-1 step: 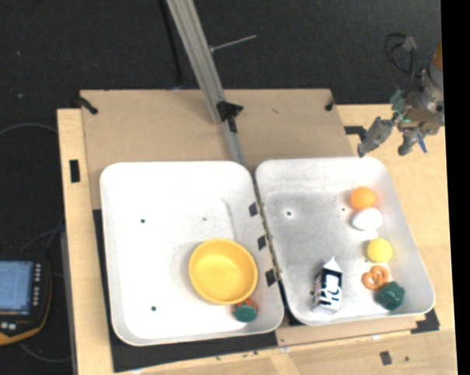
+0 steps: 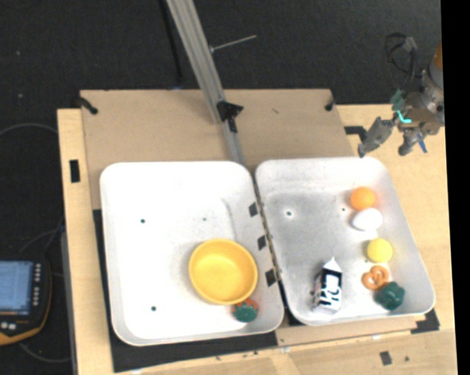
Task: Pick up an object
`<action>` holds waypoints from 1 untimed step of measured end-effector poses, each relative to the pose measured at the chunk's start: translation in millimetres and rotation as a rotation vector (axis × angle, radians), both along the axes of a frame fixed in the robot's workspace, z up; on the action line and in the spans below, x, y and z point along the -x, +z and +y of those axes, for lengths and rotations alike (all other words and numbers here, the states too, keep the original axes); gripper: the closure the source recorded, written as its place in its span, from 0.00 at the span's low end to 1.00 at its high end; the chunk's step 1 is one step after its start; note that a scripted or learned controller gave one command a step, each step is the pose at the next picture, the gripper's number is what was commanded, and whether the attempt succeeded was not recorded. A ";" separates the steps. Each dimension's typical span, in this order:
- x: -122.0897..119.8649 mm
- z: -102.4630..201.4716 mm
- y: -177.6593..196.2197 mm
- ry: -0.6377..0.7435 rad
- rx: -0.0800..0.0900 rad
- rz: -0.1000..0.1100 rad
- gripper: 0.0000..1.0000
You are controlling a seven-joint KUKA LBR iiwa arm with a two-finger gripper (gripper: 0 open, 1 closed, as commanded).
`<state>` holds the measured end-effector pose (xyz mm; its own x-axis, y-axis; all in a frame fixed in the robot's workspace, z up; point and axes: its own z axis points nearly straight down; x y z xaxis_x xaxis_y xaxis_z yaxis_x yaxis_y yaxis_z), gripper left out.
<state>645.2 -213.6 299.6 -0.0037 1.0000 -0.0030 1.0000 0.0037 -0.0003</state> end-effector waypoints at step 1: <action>6.6 -4.5 -61.2 -0.004 -0.002 0.005 0.00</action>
<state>638.6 -218.1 238.4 0.0002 1.0000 -0.0014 1.0000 -0.0002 -0.0054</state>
